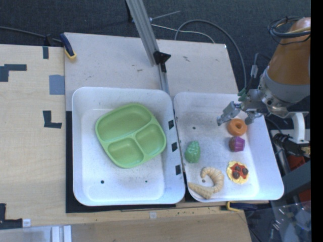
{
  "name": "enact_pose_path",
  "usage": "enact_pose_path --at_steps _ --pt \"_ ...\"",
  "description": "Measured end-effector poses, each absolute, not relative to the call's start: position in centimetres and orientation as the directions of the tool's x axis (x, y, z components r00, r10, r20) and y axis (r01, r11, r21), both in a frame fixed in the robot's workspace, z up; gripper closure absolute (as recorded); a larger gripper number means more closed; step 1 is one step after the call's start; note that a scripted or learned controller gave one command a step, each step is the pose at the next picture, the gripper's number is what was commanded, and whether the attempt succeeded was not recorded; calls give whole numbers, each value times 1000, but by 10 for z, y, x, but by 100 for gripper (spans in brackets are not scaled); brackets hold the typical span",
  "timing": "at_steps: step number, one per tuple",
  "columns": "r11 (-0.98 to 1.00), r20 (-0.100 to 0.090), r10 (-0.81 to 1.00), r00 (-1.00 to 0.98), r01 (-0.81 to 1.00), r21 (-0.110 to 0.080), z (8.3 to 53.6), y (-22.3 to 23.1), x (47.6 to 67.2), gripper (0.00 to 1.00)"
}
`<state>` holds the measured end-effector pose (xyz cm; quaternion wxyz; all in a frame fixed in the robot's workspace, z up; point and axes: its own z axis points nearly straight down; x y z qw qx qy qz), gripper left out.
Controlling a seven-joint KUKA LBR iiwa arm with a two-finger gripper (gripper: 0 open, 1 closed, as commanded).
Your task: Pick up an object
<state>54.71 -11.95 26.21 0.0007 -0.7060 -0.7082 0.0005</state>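
The two-finger gripper [236, 114] hung just above the orange ring-shaped toy [236, 127] in the right white bin [202, 105], apparently open and empty. Descending off-centre, a finger could strike the ring and nudge it against the purple toy [236, 144].

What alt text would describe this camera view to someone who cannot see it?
A grey and orange robot arm reaches from the right, its gripper just above an orange ring in the right bin. That bin also holds purple, green, tan and yellow-red toy foods; the left bin holds a green divided plate.
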Motion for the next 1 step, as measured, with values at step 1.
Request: enact_pose_path --at_steps 1 --pt "3 0 1000 -3 1000 -2 262 -120 547 0"
